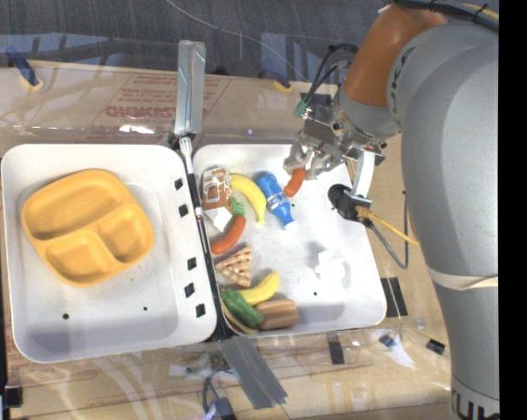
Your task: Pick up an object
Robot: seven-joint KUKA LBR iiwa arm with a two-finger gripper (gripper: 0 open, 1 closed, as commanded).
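You have two white bins: the left bin [18, 261] holds one yellow divided tray [86, 226]. In the right bin [355, 278] you see two bananas [249, 195] [262, 288], one blue bottle [273, 198], one hot dog [229, 233], one pizza slice [235, 267] and one white crumpled piece [330, 267].

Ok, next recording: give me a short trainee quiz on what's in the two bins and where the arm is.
1. True or false: the yellow divided plate lies in the same bin as the toy foods.
2. What lies just beside the blue bottle, toward the view's left? A) a banana B) a spoon C) a cup
3. Fill in: the pincer hovers over the ___ bin.

Key:
1. False; it lies alone in the left bin.
2. A, the banana.
3. Right; the right bin.
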